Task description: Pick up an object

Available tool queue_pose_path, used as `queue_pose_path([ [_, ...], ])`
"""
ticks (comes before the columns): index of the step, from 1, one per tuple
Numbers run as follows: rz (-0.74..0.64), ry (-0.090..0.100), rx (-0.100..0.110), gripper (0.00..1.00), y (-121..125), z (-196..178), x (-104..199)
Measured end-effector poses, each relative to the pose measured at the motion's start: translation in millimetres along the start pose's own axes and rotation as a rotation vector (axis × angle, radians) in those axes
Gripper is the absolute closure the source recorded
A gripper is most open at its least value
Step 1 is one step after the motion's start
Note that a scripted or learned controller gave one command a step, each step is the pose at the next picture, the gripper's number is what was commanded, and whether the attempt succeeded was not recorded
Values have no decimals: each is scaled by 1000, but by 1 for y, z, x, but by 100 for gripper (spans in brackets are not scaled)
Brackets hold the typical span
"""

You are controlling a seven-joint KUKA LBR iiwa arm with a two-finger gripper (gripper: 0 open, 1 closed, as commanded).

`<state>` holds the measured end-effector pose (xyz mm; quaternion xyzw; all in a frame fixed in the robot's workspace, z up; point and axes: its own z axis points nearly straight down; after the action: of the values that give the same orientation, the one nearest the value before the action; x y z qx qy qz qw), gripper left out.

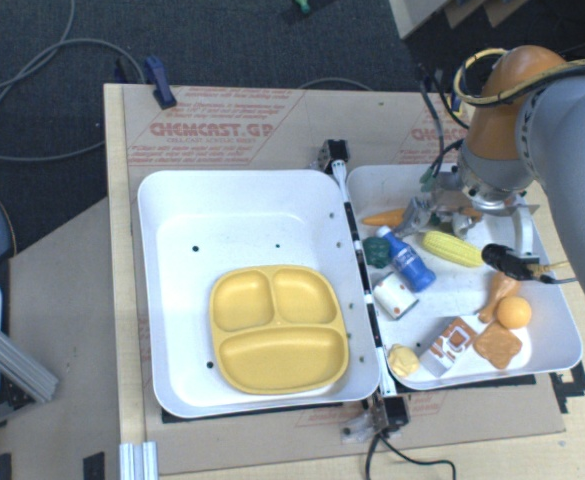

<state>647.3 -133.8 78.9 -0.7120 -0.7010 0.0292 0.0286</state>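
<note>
My gripper is low over the back of the right bin, under the grey arm with its orange band. Just below it lies a yellow corn cob. An orange carrot-like piece lies to its left. A blue can and a dark green item sit near the bin's left wall. Nothing can be made out between the gripper and these things.
The right bin also holds a white block, a small carton, an orange ball, a brown piece and a pale yellow piece. In the left bin lies a yellow divided plate.
</note>
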Motion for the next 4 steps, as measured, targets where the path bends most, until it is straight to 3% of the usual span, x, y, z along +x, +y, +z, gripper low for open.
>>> queue_pose_path([
  [1,-10,2,-76,0,-45,-2,-54],
  [2,-1,9,14,0,2,-3,-26],
  [3,-7,18,-58,0,16,-4,-83],
  [4,-17,0,-84,100,20,-19,-81],
])
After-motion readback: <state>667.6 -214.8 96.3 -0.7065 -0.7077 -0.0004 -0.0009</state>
